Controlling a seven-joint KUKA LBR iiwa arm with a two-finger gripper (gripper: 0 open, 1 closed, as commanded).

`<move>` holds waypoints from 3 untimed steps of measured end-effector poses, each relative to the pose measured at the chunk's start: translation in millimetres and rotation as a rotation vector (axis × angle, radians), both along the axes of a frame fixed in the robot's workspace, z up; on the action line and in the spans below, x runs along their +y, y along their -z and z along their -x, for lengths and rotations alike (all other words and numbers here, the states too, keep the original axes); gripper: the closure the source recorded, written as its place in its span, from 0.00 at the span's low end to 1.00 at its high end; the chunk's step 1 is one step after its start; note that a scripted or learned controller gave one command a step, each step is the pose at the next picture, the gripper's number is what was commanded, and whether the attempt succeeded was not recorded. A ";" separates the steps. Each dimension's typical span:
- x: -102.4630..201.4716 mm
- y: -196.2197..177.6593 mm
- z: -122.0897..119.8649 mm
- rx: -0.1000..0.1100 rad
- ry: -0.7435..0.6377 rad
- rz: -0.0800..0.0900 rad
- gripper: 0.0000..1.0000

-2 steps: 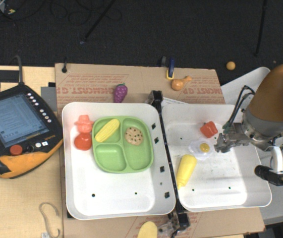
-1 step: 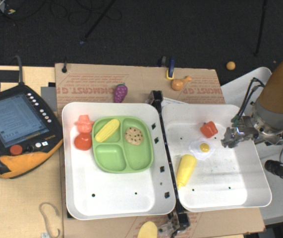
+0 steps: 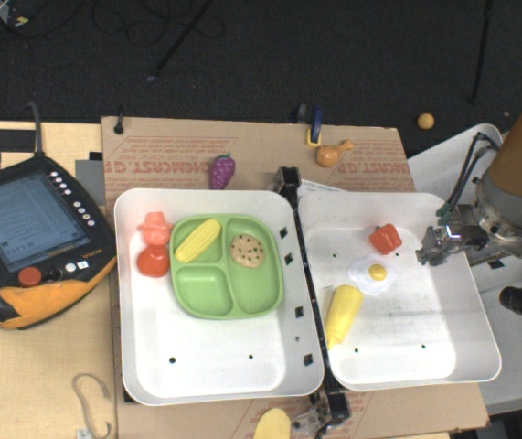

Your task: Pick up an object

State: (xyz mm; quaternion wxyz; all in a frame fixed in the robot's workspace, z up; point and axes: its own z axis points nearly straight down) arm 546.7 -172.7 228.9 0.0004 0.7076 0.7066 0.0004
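My gripper (image 3: 436,242) hangs over the right side of the right bin (image 3: 443,359), with the arm coming in from the right. In that bin lie a small red pepper (image 3: 386,238), a fried egg toy (image 3: 373,274) and a yellow bottle (image 3: 341,312). The red pepper is the nearest to the gripper, a short way to its left. Nothing is visibly held.
The left bin (image 3: 206,364) holds a green divided plate (image 3: 213,293) with corn (image 3: 196,239) and a cookie (image 3: 247,251), plus a pink toy (image 3: 154,228) and a red toy (image 3: 153,261). Purple grapes (image 3: 222,170) and an orange gourd (image 3: 331,153) lie behind the bins. A teach pendant (image 3: 32,236) sits at the left.
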 end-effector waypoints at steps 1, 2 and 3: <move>50.5 11.3 17.0 0.006 -0.003 -0.003 1.00; 108.8 6.8 22.3 0.005 -0.005 -0.003 1.00; 156.7 -5.4 38.6 0.005 -0.005 -0.003 1.00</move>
